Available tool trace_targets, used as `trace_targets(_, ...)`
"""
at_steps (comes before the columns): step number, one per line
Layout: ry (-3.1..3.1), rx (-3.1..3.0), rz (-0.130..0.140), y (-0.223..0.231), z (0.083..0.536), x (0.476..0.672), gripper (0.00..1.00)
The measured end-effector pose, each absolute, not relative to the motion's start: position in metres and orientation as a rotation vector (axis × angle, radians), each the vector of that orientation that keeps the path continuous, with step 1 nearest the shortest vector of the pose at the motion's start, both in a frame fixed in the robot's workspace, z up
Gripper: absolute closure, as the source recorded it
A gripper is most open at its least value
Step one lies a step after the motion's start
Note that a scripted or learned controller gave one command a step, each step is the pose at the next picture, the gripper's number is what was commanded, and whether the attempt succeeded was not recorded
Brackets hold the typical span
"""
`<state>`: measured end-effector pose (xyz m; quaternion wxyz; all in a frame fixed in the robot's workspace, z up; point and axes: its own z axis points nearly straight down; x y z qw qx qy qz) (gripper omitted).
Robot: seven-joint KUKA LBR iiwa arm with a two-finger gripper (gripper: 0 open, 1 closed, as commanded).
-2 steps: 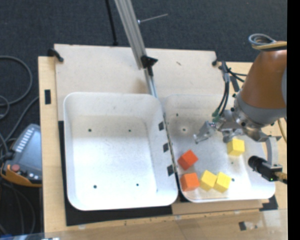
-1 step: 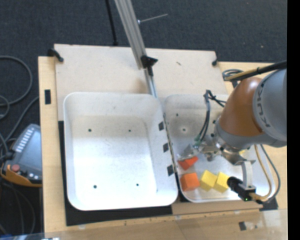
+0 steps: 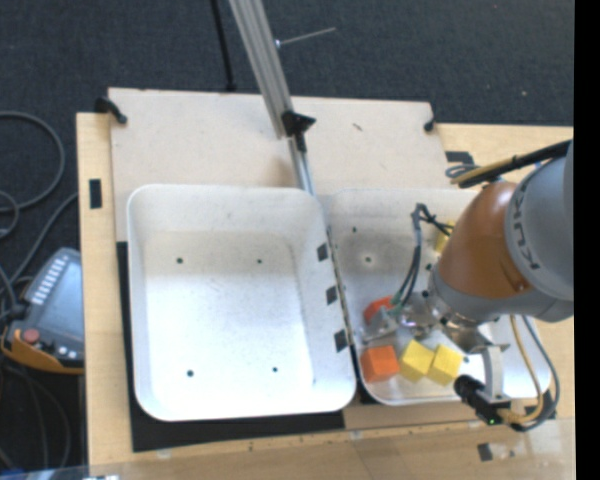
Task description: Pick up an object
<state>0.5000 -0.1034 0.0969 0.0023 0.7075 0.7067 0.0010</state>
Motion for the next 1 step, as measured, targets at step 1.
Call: trace_targets(1, 2.222, 2.212, 0.006, -0.1034, 0.0978, 0.579, 0.0)
